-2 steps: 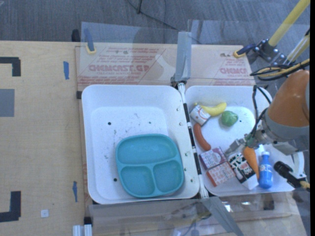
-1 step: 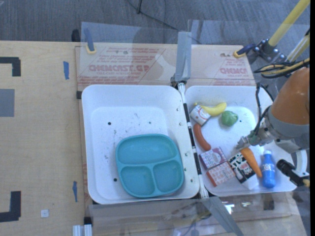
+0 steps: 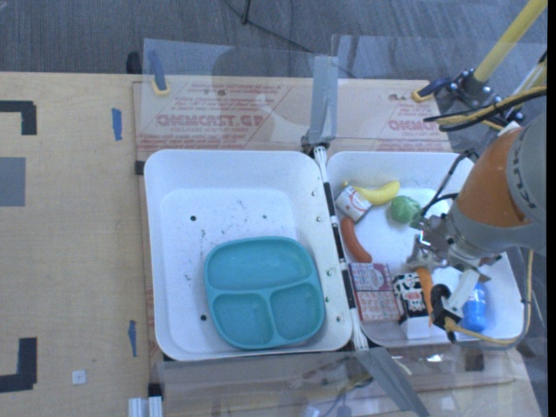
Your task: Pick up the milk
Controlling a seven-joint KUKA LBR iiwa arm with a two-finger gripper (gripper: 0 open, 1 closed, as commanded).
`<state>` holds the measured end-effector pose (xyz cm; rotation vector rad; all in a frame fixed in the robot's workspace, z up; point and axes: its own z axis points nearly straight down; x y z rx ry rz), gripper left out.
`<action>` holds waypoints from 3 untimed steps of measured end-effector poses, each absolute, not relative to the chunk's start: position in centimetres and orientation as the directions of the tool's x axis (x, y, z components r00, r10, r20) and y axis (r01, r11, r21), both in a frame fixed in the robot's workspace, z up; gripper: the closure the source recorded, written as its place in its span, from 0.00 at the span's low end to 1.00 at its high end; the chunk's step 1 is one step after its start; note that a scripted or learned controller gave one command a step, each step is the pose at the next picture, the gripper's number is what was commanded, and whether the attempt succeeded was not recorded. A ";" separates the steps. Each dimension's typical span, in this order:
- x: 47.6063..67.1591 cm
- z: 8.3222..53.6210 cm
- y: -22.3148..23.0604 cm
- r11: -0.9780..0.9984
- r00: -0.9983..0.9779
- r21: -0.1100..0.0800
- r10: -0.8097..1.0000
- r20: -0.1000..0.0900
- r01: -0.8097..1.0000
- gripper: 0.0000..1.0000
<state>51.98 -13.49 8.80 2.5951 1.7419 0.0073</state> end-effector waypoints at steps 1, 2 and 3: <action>52.0 8.7 -13.0 -0.375 0.375 0.011 0.927 0.002 0.927 0.00; 48.3 8.8 -10.4 -0.472 0.472 0.013 0.882 0.002 0.882 0.00; 48.3 9.5 -10.7 -0.477 0.477 0.012 0.879 -0.002 0.879 1.00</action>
